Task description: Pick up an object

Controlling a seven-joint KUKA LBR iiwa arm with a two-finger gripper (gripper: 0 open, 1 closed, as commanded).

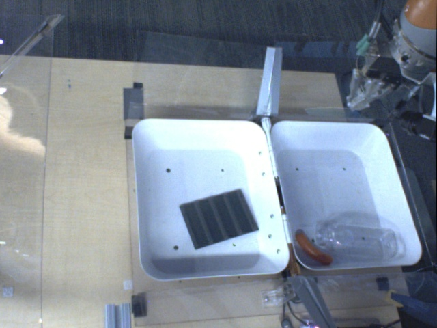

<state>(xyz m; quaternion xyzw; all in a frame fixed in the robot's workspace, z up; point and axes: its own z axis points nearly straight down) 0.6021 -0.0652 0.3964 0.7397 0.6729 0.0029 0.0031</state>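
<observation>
At two o'clock, above the bins, the pincer [363, 91] hangs, its state indiscernible, nothing lifted: dark ridged panel [218, 218] at six, clear bottle [358, 238] at five, both ungrasped.

clear plastic bottle [358, 238], matt ribbed dark panel [218, 218].

Two white bins [205, 132], one dark ridged mat [218, 218], one clear plastic bottle [358, 238], one reddish sausage-shaped item [312, 248]
</observation>
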